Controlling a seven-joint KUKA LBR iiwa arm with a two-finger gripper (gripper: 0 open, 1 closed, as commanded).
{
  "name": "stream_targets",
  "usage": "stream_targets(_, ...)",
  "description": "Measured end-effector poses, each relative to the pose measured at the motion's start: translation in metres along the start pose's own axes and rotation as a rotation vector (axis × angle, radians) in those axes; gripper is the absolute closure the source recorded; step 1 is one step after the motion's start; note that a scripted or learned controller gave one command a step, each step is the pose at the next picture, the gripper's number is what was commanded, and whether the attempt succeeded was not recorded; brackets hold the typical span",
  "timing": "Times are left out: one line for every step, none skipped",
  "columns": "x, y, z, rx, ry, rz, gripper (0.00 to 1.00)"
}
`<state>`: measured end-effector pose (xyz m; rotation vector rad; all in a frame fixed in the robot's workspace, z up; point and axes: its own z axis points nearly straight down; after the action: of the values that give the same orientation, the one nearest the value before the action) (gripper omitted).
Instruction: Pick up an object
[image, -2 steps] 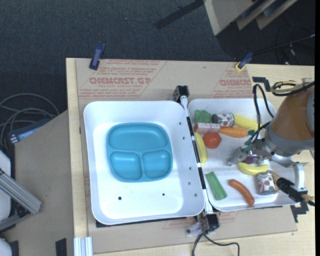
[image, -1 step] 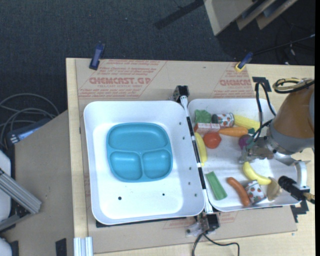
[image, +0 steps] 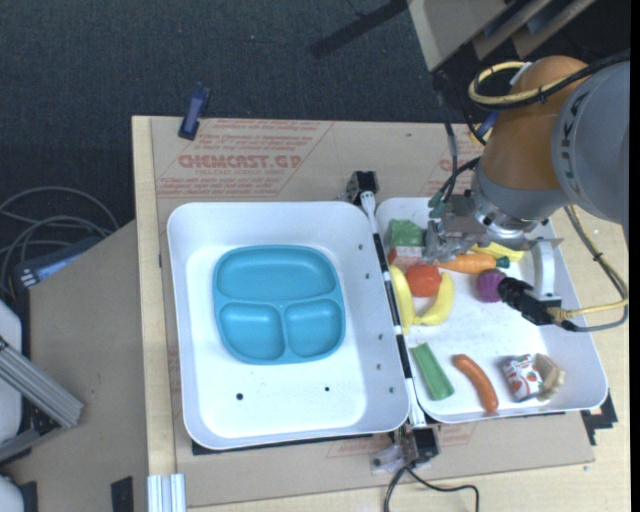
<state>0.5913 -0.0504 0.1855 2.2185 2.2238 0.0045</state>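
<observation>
My gripper (image: 443, 240) reaches down into the back left part of the right bin (image: 585, 345). It hangs just beside a green toy (image: 404, 234) and above a red tomato (image: 425, 279). An orange carrot (image: 470, 264) lies right next to it on the right. A yellow banana (image: 428, 312) curves under the tomato. A purple piece (image: 488, 287) rests near the carrot. I see nothing held by the gripper.
Near the right bin's front lie a green cucumber (image: 432, 369), an orange sausage (image: 477, 383) and a red and white packet (image: 526, 376). The left bin (image: 190, 300) holds a blue divided plate (image: 277, 303). A black cable plug (image: 528, 300) hangs off the wrist.
</observation>
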Motion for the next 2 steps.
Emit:
stream_targets(-0.002,-0.001,0.001,0.002,-0.001,0.002,0.00)
stream_targets(-0.064,-0.005,0.101,0.004,-0.003,0.003,0.00)
